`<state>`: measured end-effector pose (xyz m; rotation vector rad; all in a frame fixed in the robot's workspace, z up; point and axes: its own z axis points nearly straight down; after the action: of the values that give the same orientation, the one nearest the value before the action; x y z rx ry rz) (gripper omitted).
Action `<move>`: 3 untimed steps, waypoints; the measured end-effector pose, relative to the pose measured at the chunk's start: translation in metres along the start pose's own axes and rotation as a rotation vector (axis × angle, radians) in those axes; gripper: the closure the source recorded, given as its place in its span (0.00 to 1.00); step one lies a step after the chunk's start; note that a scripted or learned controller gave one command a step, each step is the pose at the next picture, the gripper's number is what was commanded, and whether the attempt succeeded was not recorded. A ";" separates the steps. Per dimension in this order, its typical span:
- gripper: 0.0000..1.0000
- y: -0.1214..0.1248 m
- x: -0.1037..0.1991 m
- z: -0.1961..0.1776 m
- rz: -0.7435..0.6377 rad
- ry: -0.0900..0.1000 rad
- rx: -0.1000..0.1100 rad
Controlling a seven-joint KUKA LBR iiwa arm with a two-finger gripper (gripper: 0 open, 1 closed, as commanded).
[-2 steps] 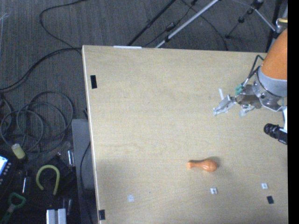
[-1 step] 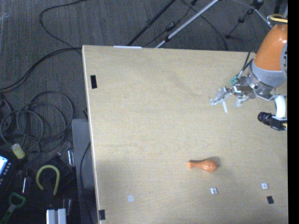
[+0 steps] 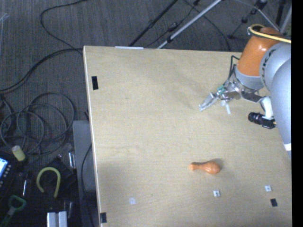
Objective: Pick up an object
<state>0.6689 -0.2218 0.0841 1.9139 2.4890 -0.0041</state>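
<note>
My gripper (image 3: 214,100) is hanging over the upper right of the board (image 3: 142,126), its thin fingers (image 3: 206,104) pointing left and splayed apart with nothing between them. The only thing worth picking, an orange, pear-shaped toy (image 3: 206,167), is lying on its side lower down the board, well apart from the gripper and a little to its left in the view. Its narrow neck is pointing left and its fat end right.

To do this well, I am judging that I need to bring the gripper over the toy first and drop only once I am centred on it. I would turn the wrist so the fingers close across the toy rather than along its length. The fat end looks the safer place to clamp, since the tapered neck could squirt out as the fingers shut. The toy looks round enough to roll if I nudge it from one side, so both fingers should be meeting it together.

The board is pale, flat wood with a few small markers (image 3: 216,193) near its lower right. Around it is dark carpet, with cables (image 3: 33,122) looping on the left and stand legs (image 3: 203,8) crossing at the top.
</note>
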 end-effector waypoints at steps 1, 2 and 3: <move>0.00 0.013 0.051 0.000 -0.250 0.002 -0.001; 0.00 0.013 0.051 0.000 -0.250 0.002 -0.002; 1.00 0.014 0.052 -0.010 -0.250 0.002 -0.004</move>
<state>0.6687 -0.1681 0.0939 1.5877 2.7082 0.0019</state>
